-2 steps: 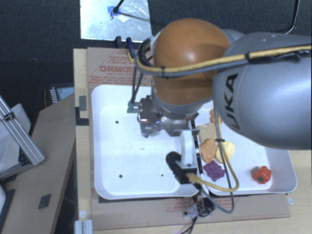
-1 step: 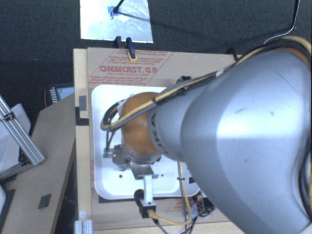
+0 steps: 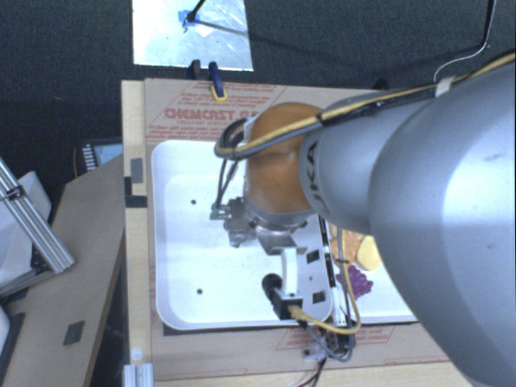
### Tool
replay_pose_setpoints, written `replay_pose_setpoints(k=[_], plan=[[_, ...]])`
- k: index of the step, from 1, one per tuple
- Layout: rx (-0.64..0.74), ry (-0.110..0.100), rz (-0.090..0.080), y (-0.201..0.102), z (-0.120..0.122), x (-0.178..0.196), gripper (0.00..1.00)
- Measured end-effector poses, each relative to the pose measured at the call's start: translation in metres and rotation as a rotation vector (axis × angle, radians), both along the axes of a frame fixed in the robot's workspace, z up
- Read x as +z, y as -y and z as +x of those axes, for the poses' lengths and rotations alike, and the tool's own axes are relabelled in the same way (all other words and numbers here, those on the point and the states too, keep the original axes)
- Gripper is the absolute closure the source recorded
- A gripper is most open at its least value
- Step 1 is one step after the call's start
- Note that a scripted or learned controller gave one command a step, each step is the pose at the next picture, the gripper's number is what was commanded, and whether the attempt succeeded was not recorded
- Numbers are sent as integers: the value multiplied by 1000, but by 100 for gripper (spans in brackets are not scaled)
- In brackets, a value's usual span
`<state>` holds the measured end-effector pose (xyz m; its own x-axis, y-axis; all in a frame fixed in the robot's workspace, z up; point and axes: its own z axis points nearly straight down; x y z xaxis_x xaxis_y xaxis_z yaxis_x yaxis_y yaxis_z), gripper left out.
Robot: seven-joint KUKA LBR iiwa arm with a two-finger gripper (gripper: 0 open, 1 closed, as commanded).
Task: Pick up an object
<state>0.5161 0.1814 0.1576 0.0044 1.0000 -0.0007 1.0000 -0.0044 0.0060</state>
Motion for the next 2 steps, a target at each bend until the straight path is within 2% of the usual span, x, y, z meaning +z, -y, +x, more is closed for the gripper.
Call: replay_pose_setpoints(k=[1,2], plan=[[-2,2,0,74,-28,83,100],[10,-3,2,51,-29,103,100]])
